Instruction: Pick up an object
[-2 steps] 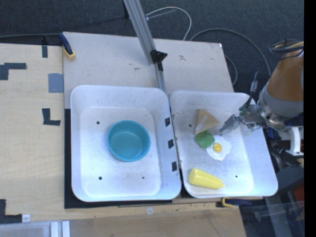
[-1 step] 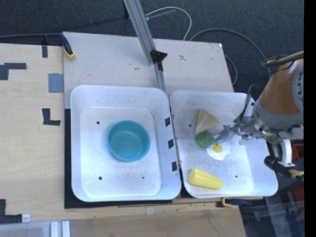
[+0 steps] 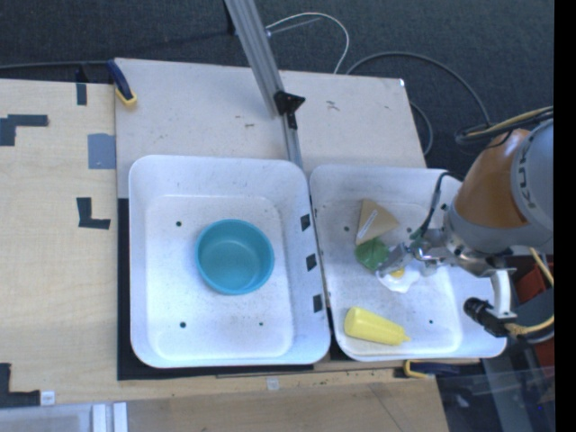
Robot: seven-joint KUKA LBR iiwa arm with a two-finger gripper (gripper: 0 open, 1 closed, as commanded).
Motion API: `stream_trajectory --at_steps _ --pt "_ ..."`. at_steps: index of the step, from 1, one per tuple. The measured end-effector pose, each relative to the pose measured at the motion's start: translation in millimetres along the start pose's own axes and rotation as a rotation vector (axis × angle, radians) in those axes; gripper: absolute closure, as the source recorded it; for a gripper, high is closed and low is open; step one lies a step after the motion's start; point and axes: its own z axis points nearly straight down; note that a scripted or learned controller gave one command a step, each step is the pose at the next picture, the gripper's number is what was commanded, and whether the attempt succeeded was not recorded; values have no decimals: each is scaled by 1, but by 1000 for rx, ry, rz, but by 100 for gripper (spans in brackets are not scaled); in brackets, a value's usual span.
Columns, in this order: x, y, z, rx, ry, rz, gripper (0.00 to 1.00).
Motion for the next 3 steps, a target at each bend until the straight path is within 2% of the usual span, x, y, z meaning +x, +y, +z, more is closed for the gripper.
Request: stream_trajectory --at_steps 1,3 --pt "1 0 -11 0 2 -2 100" --pt "9 13 -112 -7 -1 -2 100"
